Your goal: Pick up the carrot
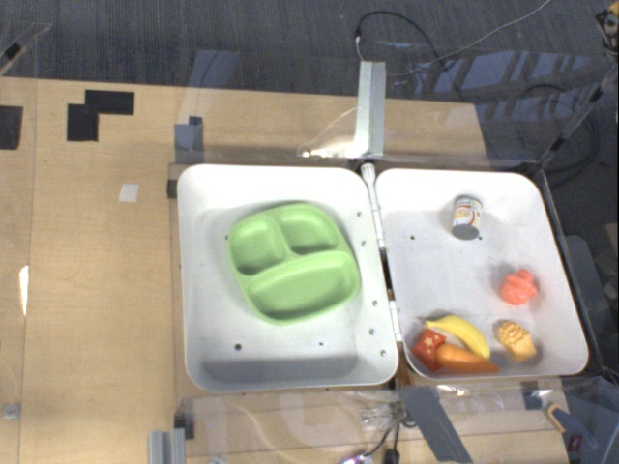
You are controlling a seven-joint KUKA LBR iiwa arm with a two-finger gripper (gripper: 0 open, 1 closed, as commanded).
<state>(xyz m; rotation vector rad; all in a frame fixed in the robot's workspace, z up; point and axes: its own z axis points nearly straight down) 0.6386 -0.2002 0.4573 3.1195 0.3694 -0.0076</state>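
The carrot (465, 360) lies untouched in the near corner of the right bin (426, 259), pressed close against the bin's front wall, so the pick has not begun as far as this moment shows. Of the gripper's state nothing can be told from this view. A banana (461, 333) lies just behind the carrot, touching or nearly so, and a small red item (427, 343) sits at the carrot's left end; a yellowish lumpy piece (515, 339) rests just to its right. Farther back are an orange-red object (519, 287) and a small can (466, 217), well apart from the cluster. The left bin (208, 259) holds a green divided plate (292, 260). Everything remains to do: approach, grasp among crowding neighbours, and lift.
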